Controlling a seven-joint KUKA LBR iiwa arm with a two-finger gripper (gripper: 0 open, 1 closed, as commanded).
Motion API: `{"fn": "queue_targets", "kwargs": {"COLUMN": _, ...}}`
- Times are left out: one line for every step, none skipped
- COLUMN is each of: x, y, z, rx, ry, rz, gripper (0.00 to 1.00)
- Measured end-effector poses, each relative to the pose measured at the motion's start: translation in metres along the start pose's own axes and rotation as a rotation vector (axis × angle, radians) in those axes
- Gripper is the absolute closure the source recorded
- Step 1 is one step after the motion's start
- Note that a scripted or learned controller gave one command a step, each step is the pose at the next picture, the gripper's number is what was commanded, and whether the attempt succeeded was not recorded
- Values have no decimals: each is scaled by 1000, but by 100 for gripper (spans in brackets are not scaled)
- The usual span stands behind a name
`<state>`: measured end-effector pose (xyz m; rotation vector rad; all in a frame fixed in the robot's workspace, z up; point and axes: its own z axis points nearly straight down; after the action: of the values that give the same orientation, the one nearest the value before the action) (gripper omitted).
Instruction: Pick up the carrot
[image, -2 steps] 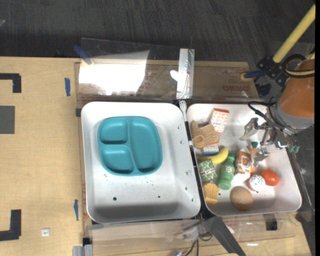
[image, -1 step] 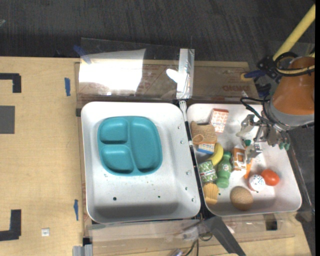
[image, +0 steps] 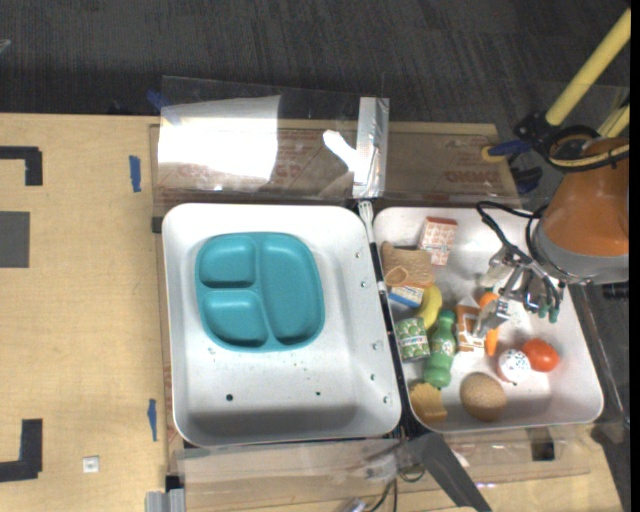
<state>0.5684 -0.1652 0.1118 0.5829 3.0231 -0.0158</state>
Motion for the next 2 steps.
{"fn": "queue_targets", "kwargs": {"x": 30, "y": -5, "z": -2, "rx": -6, "ry": -8, "rz": 122, "gripper": 0}}
{"fn": "queue_targets", "kwargs": {"x": 27, "y": -3, "z": -1, "rx": 2, "ry": 8, "rz": 178, "gripper": 0}}
